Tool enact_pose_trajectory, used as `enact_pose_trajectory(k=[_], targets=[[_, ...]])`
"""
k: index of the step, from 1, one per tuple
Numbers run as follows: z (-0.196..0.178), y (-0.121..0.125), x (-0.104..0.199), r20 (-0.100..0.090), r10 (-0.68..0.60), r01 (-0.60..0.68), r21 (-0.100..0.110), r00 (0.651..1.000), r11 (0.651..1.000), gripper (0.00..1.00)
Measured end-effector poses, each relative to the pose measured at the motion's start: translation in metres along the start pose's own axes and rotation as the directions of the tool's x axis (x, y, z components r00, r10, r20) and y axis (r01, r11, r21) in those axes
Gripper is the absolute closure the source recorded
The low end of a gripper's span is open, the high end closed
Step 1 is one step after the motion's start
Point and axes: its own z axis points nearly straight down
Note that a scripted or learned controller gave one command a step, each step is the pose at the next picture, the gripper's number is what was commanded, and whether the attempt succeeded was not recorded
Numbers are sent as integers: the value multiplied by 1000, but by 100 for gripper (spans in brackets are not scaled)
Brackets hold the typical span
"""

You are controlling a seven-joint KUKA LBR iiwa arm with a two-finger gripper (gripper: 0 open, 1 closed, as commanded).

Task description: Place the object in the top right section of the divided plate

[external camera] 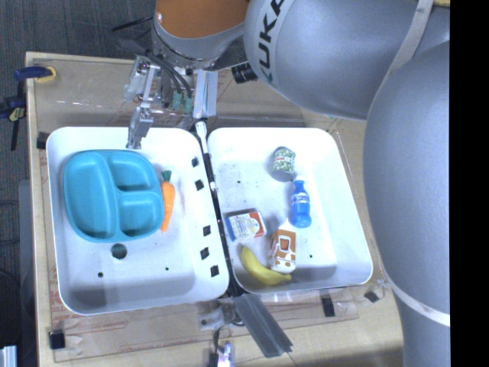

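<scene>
Looking down on the bench, took the small orange toy carrot with a green top for the task's thing. Found it lying just off the right rim of the blue divided plastic plate, lengthwise along that rim, green end toward the plate's upper side, seemingly touching the rim or very nearly so. Saw nothing resting in the plate's top right section, so judged the placing not yet done.

Spotted the grey two-finger gripper beyond the plate's upper edge, up and to the right of that top right section, well apart from the carrot and with nothing seen in its hold. Could not tell from this slanted view whether it stood open or shut.

Judged the carrot light, stiff and smooth, likely hollow plastic: easy to lift, yet apt to roll or squirt out of a pinch on its tapered tip. Reckoned the thick middle the best place to take hold, closing across the short width. Noted little room on the plate side, so expected the rim to get in the way of a descent there; a nudge could slide the plate or push the carrot under its lip.

Left alone, farther right of the plate: a yellow banana, a small blue bottle, a patterned round can and two small printed cartons
</scene>
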Motion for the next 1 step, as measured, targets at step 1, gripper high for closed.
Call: enact_pose_trajectory(k=[1], targets=[[-115, -38, -17, 1, -195, 195, 0, 981, 981, 0]])
